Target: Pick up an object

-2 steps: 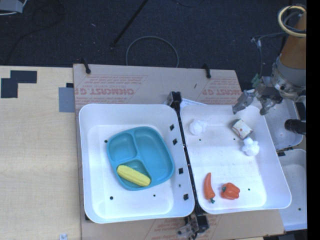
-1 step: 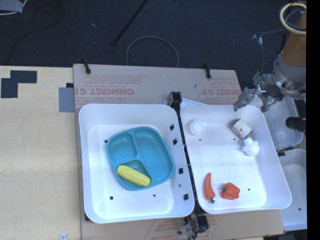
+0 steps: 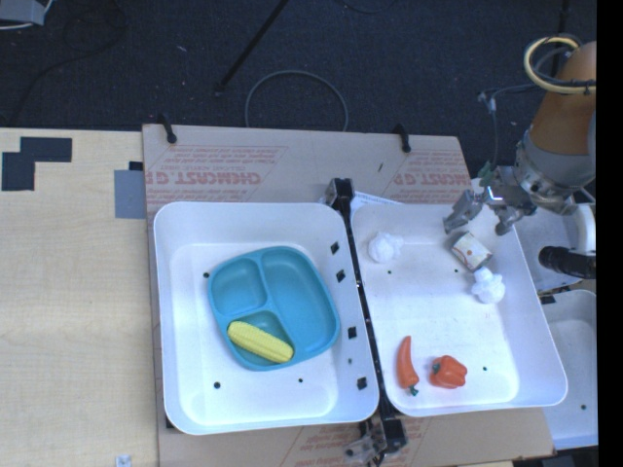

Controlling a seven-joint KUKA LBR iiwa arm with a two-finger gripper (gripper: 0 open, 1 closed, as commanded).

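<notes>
My gripper (image 3: 481,218) hangs over the far right corner of the right bin (image 3: 545,397), its two fingers spread open with nothing between them. Just in front of it a small beige and white cylinder (image 3: 470,251) lies on the bin floor. A white crumpled lump (image 3: 488,286) sits right beside the cylinder, and another white lump (image 3: 384,248) lies at the bin's far left. Near the front edge are a red chili (image 3: 406,363) and an orange pepper (image 3: 448,372).
The left bin (image 3: 185,397) holds a blue divided plate (image 3: 292,285) with a yellow corn cob (image 3: 260,341) in its front compartment. A black divider clip line (image 3: 355,300) runs between the bins. White equipment (image 3: 584,261) stands to the right of the right bin.
</notes>
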